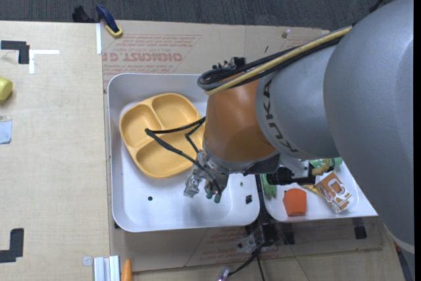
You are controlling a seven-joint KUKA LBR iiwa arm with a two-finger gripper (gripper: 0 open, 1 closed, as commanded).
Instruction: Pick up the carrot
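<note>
So the arm (316, 102) comes in from the right and takes up most of that side, with its orange band (237, 125) hanging right over the gap between the two white bins. The gripper (202, 186) is down low over the left bin (164, 214), just past the bottom right edge of the yellow divided plate (154, 135) sitting in that bin. Honestly can't tell if it's open or closed, it's just a small dark and silver cluster from up here, and nothing is visibly in it. Black cables (174, 138) loop across the plate toward the wrist. The carrot (295, 202), a stubby orange chunk, is over in the right bin (329, 212), lying on the bin floor near the front edge, well apart from the gripper. Just beside it to the right there's a snack packet (335, 191) with orange and white print, and something green (323, 163) peeks out from under the arm behind them. A yellow-handled clamp (108, 20) sits at the top edge of the cardboard.
</note>
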